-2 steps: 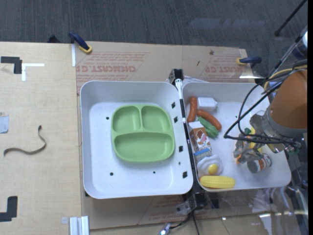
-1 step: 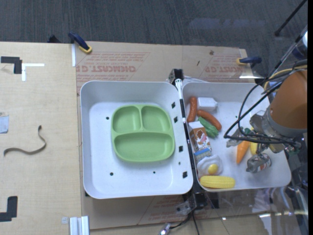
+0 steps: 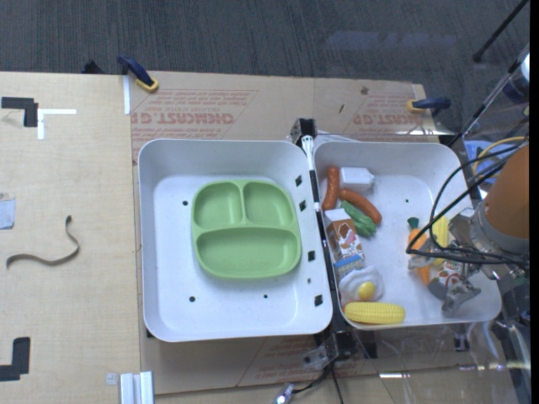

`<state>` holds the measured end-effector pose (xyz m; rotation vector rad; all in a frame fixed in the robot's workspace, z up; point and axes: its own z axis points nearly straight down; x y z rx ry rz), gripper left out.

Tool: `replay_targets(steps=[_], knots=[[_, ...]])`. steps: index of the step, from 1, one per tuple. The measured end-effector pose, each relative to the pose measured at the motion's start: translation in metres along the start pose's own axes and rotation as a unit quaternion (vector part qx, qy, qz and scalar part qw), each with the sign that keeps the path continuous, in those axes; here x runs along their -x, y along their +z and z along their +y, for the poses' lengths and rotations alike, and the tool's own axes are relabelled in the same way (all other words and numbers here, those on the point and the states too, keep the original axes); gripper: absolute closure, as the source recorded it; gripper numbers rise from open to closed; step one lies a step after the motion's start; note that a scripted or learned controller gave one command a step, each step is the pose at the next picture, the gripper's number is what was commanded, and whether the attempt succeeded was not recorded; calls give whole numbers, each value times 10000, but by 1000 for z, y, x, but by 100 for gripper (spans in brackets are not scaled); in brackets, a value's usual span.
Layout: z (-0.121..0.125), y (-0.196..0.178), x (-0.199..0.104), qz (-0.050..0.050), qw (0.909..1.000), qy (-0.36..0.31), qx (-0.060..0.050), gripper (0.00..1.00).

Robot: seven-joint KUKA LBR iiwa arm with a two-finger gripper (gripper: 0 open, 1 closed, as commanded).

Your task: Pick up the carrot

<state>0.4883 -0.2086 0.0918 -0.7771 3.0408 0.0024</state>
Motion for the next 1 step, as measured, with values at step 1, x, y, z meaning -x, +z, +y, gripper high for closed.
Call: replay_targets(steps=[1], knots=[[47,0,26,0,9933,-1154,5,0]])
